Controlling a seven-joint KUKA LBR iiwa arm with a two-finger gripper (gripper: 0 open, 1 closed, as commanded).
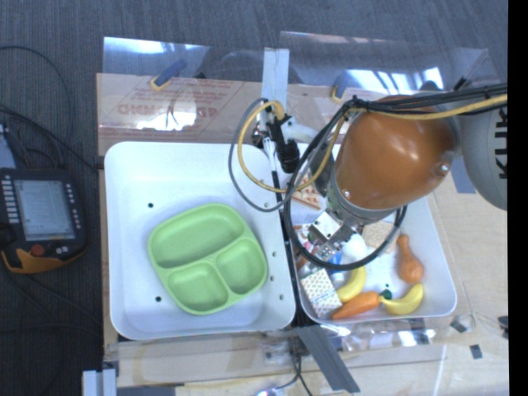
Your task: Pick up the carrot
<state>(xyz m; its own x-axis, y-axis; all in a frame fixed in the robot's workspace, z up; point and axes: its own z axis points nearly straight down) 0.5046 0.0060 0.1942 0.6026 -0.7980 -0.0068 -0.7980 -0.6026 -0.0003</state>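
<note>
Camera view shows the grey arm [487, 151] with its orange band [394, 162] reaching over the right bin [441, 254], its claw [323, 239] low inside; whether it is open or shut I cannot tell, the wrist hides it. Left of the claw, in the left bin [132, 221], lies a green divided plate [208, 258]. Below and slightly right of the claw lies the carrot [356, 306], touching a yellow banana [404, 299]. Just below the claw sits a patterned packet [320, 291].
</note>
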